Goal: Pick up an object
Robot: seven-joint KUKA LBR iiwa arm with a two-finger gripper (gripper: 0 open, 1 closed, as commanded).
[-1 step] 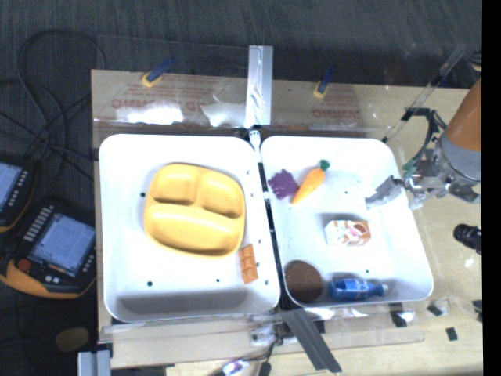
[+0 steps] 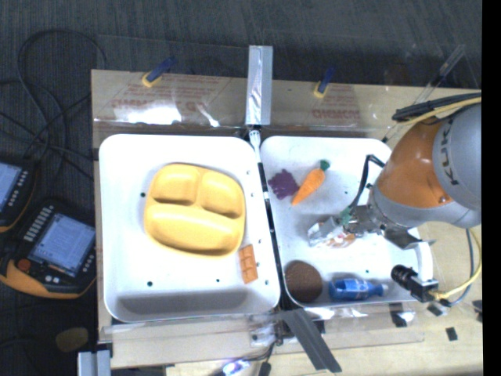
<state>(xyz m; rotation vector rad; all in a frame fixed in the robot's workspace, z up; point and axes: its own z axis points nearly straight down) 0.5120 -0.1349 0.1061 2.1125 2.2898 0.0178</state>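
While the arm [image 2: 438, 171] reaches in from the right over the right-hand bin [image 2: 274, 233], its jaws [image 2: 354, 224] sit low at a crinkled silvery wrapper-like object [image 2: 327, 232] lying near the middle of that bin; whether the jaws are apart or closed on it cannot be told, since the wrist hides their tips. Other candidates in the same bin are a toy carrot [image 2: 310, 183] and a purple piece [image 2: 283, 183] toward the far wall, and a brown ball [image 2: 304, 279] and a blue bottle [image 2: 354, 289] along the near wall. The left-hand bin [image 2: 117, 233] carries a yellow sectioned tray [image 2: 194, 208] and a small orange block [image 2: 248, 263]. Likely failure: the wrapper looks thin, glossy and deformable, so the jaws may close on a fold and let it slide free on lifting, or press it flat against the bin floor without gaining purchase. A descent slightly off centre could merely push it aside. The bottle and ball lie near enough that a sweep toward the near wall might disturb them.
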